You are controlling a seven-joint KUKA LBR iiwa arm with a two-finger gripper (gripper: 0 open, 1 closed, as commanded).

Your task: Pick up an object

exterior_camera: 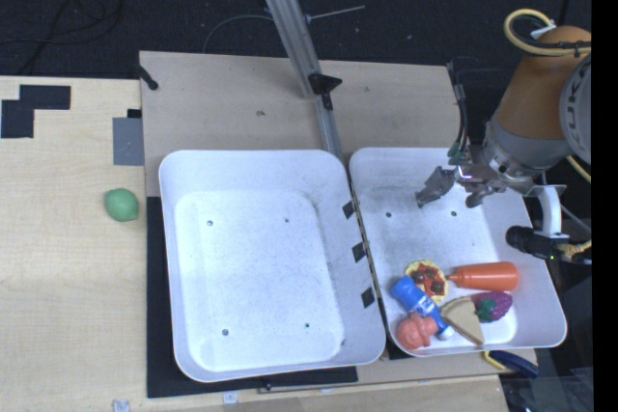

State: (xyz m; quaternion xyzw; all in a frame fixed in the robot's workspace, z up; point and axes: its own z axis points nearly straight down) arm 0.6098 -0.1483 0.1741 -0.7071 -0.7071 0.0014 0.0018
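Note:
Several toy foods lie in the near end of the right bin (386,174): an orange carrot-like piece (483,277), a yellow and red piece (426,276), a blue bottle (415,297), a pink lump (417,331), a tan wedge (463,319) and a purple piece (493,306). My gripper (452,190) hangs over the far middle of that bin, well behind the toys, with its two dark fingers spread apart and nothing between them.
The left bin (253,265) lies beside the right one, joined by black clips. A green ball (122,205) sits on the bench to the left. A slanted aluminium bar (295,32) rises behind the bins.

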